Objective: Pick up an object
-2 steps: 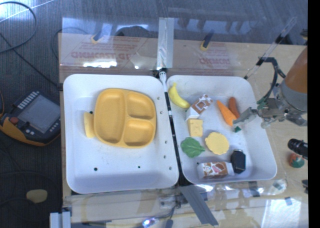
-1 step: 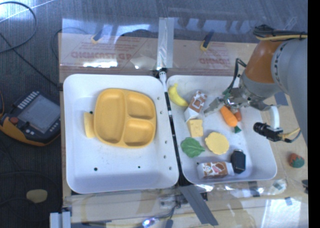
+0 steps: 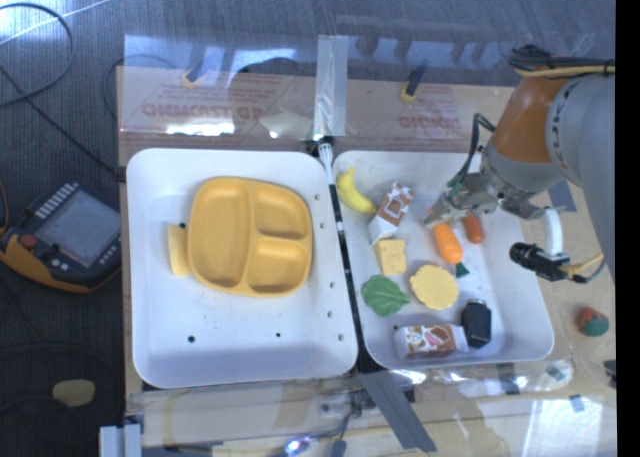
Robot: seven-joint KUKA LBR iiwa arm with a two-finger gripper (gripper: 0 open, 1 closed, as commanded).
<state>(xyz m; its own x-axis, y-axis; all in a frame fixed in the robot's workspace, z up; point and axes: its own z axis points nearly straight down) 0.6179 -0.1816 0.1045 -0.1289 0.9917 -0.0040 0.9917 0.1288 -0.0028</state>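
1. My hand [image 3: 458,207] hovers low over the right white shallow plastic bin [image 3: 520,330]; how wide it stands I cannot tell.
2. The small orange toy carrot [image 3: 448,243] lies just below-left of it, long axis running toward me, green tip away.

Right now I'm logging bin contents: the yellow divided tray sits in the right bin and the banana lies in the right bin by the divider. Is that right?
Not quite. The camera view shows the yellow divided tray in the left bin, not the right. The banana does lie in the right bin by the divider.
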